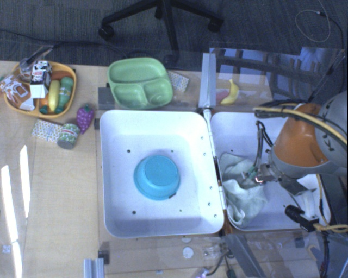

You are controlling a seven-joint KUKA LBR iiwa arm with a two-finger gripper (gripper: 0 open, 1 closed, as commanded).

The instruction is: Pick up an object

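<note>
- Pincer (254,177) low in the right bin (283,222), at the lower right of the frame, down on a crumpled white cloth (242,193); impossible to tell how far open, or whether any cloth is caught.
- Grey arm with orange band (298,145) reaching in from the right edge, cables looped around it.
- Cloth bunched against the right bin's left wall, from mid-height down to its near corner.
- Left bin (119,163) at frame centre, just beside the right bin, walls touching along the middle.
- Blue bowl (157,177) lying rim down near the middle of the left bin.
- Green divided tray (140,82) on the surface (49,190) just beyond the left bin's far edge.
- Purple toy grapes (84,118) and a small can (68,136) left of the left bin's far corner.
- Yellow bowl of toy food (41,89) at the upper left.
- Toy banana (232,92) beyond the right bin, behind a clear panel.
- Office chair base (163,16) on the floor at the top of the frame.
</note>
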